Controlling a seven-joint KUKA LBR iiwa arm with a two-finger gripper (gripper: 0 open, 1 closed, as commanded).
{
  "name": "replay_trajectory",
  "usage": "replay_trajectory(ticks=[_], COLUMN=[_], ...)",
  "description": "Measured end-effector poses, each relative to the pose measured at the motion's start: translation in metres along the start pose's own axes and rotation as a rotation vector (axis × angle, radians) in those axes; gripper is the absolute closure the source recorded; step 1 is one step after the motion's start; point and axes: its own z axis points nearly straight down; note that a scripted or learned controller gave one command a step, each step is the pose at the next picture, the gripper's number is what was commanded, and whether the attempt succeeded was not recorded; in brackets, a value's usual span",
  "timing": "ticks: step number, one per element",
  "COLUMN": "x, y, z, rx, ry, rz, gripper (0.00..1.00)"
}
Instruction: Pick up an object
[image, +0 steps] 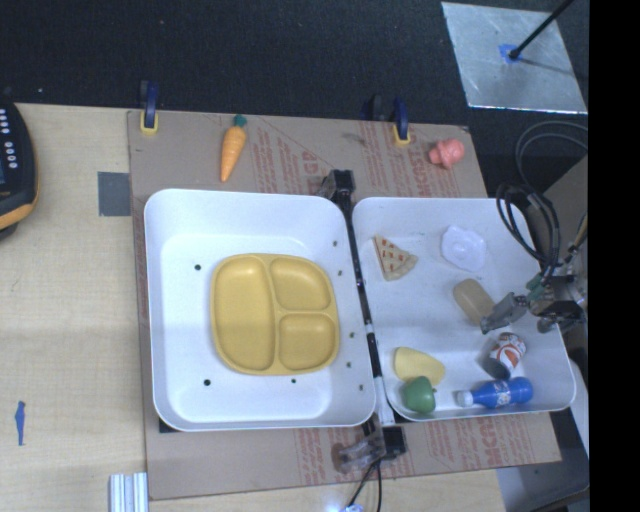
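My gripper (523, 321) hangs at the right bin's (440, 215) right side, its two dark fingers spread apart and open with nothing between them. One fingertip (491, 321) sits just right of a tan cylinder (473, 298). An orange-and-white round toy (507, 352) lies directly below the gripper. Lower in the bin are a blue bottle (502, 394), a yellow wedge (418, 362) and a green ball (420, 397). A pizza-slice toy (393, 257) and a clear white lid-like piece (463, 246) lie toward the back.
The left bin (180, 250) holds a yellow divided plate (275, 312). A toy carrot (232, 150) and a pink toy (447, 152) lie on the cardboard behind the bins. Black cables (525, 215) loop above the gripper by the right bin's rim.
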Motion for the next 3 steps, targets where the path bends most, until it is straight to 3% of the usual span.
replay_trajectory(ticks=[1, 2, 3], x=[-0.009, 0.003, -0.026], y=[0.004, 0.06, 0.115], z=[0.083, 0.111, 0.11], rx=[-0.018, -0.008, -0.007], ry=[-0.007, -0.002, -0.003], rz=[-0.001, -0.006, -0.002], gripper=[0.0, 0.0, 0.0])
